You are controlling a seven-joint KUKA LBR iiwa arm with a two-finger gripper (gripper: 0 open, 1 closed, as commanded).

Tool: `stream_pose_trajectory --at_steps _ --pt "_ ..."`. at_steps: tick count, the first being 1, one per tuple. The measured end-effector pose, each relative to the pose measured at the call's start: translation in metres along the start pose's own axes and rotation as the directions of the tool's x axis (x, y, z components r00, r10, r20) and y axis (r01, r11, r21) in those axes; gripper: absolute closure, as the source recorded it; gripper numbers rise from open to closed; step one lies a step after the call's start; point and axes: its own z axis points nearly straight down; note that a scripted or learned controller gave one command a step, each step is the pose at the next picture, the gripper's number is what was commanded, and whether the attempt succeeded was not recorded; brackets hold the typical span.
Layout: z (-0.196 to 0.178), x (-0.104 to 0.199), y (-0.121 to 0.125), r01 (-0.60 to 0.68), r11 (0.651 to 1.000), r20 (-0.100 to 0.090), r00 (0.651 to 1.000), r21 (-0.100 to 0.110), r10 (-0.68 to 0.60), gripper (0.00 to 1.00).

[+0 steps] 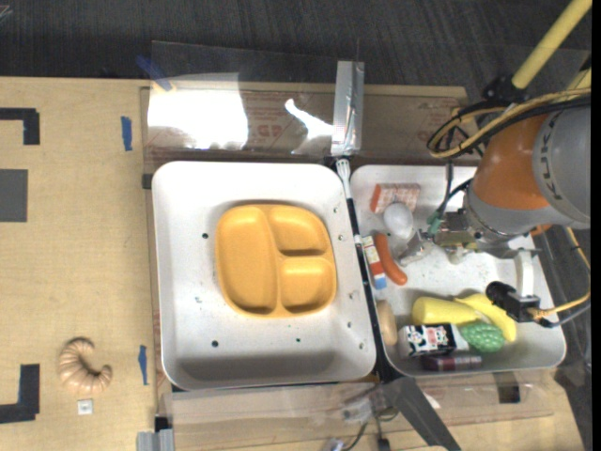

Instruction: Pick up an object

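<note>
The right bin (549,346) holds several objects. An orange-and-white packet (394,196) lies at the back, with a pale egg-shaped thing (398,218) just in front of it. An orange stick (389,259) and a blue-white piece (378,278) lie along the left wall. At the front are a yellow banana-shaped toy (458,308), a green bumpy toy (483,335), a small black-and-white carton (429,338) and a dark marker (453,361). My gripper (415,244) hangs low over the middle of this bin, just right of the orange stick and below the egg shape.
The left bin (178,252) holds a yellow divided plate (276,257). A tan croissant-shaped toy (84,365) lies on the bench far left, outside the bins. The grey arm with its orange band (512,172) covers the right bin's back right corner.
</note>
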Motion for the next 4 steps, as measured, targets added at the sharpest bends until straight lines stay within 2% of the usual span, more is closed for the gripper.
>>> stream_pose_trajectory --at_steps 1,2,3,4 --pt "0.000 0.029 -0.085 0.223 0.975 0.005 0.975 -0.010 -0.223 0.00" --pt "-0.010 0.031 -0.080 0.228 0.973 0.008 0.974 -0.023 -0.228 1.00" --pt "-0.052 0.017 -0.092 0.156 0.988 0.005 0.988 -0.008 -0.155 1.00" --pt "-0.093 0.100 -0.056 -0.126 0.992 0.002 0.992 0.006 0.126 1.00"
